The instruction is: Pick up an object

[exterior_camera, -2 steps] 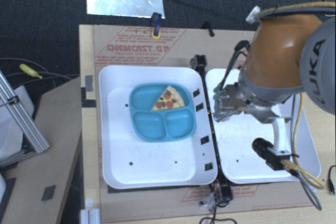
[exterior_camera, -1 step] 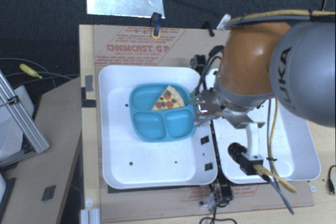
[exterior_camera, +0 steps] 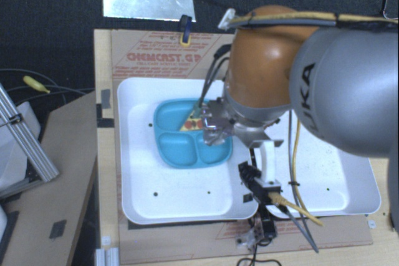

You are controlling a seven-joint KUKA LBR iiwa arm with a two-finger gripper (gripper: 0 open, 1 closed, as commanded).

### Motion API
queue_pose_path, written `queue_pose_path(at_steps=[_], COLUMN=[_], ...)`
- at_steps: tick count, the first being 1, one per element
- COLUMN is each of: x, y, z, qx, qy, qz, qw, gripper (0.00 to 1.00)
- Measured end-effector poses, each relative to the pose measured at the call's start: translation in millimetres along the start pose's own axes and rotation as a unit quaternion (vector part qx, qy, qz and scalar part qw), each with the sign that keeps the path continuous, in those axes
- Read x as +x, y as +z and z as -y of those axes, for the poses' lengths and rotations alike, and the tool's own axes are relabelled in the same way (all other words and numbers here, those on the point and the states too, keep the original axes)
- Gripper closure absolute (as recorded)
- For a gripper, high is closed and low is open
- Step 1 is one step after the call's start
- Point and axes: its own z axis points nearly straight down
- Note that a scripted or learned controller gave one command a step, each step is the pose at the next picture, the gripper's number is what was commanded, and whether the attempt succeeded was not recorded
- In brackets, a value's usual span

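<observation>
We keep the gripper (exterior_camera: 212, 131), whose claw state we cannot tell, centred over the blue tray (exterior_camera: 181, 149), descending slowly.

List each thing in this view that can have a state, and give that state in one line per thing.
Blue divided plate: lying flat in the left bin, right edge hidden under the arm.
Small yellow and red object: resting in the plate's upper compartment.
Left bin: holding the plate.
Right bin: largely covered by the arm.
Gripper: low over the plate's right side, by the small object.
</observation>
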Motion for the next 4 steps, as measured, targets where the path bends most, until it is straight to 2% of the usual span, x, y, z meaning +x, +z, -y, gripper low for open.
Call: queue_pose_path(at_steps=[1,3,4], x=[-82,-25,6], y=[-26,-79,-84], z=[-1,0,-1], qx=[-0.001,-0.001,0.0], qy=[0.008,0.001,0.001], qz=[0.002,0.0,0.0], qw=[1.0,1.0,1.0], gripper=[1.0,1.0,1.0])
